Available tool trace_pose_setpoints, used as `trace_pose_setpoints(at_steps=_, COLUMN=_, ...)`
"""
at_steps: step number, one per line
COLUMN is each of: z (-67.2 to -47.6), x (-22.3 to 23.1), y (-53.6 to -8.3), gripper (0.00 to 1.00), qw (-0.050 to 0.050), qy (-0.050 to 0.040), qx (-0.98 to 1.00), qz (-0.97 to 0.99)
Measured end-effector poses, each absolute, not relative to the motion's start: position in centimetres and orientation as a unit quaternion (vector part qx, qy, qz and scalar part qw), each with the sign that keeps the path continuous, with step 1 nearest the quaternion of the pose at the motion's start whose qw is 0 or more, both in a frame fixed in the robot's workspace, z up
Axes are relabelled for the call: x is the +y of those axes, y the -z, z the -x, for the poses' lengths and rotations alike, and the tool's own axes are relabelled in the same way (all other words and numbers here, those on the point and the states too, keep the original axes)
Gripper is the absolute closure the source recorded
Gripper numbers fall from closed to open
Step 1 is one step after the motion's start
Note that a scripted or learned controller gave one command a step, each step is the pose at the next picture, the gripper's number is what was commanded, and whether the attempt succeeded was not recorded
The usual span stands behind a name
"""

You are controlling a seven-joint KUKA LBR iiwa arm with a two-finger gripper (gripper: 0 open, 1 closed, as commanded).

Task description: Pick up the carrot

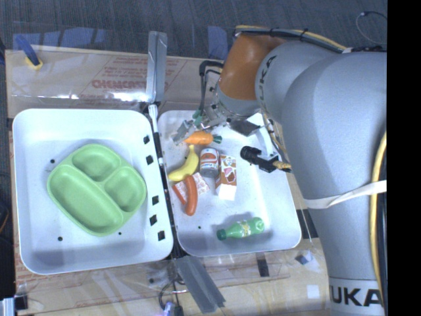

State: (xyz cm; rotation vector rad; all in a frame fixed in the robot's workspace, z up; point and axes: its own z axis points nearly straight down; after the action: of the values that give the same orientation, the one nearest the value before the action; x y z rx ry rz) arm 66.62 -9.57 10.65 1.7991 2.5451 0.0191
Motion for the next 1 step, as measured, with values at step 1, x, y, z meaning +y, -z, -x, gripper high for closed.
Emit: trace_pose_setpoints(at_steps=1, z=-65.73, x=-9.56, y=-10.01, gripper=1.00, qw=-0.002, qy=0.0026, qx=0.818, qz=-0.575)
